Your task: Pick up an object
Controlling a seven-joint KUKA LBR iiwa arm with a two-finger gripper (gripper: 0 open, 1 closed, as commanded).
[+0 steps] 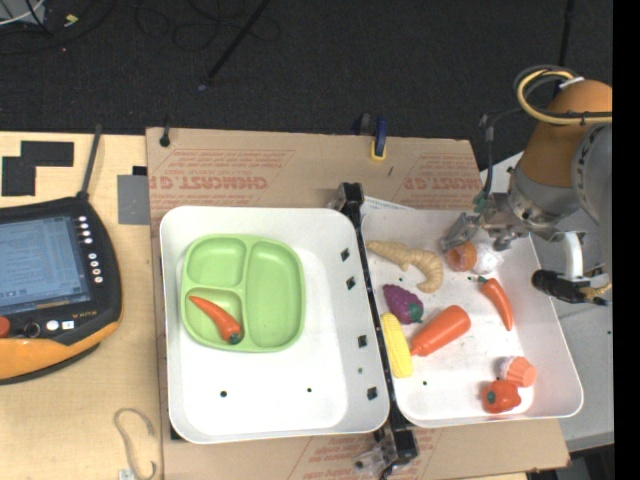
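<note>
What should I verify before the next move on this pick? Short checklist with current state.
1. Tool over the right bin: ok, it sits at the bin's far end.
2. Candidate under the tool: ok, a small orange-red toy lies right at its tip.
3. Object between the fingers: cannot tell, the tip is too small and blurred.
4. Neighbours crowding the candidate: not ok, the beige curved toy and the small chili lie close on either side.
5. Alternative targets with free space: ok, the large carrot and the corn lie further toward the near edge.
6. Left bin undisturbed: ok, green plate with a chili in one compartment.
</note>
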